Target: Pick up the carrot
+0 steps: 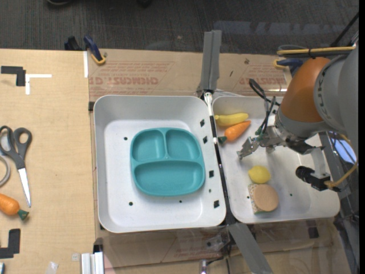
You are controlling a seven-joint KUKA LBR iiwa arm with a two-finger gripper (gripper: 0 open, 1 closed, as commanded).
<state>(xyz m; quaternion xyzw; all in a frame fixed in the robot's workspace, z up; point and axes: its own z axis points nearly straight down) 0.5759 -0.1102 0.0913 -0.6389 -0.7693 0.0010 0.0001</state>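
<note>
I see carrot [236, 131] in right bin [296, 210], just below banana [231, 119], ungrasped. My gripper [248, 149] hovers just right of carrot, holding nothing; finger spread unclear. Pick not yet done.

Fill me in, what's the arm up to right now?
The arm's hand hangs low in the right bin, just beside the carrot, which lies next to a banana at the bin's far left corner. Nothing is between its fingers yet. A lemon and a sandwich lie nearer; the left bin holds a teal divided plate.
</note>
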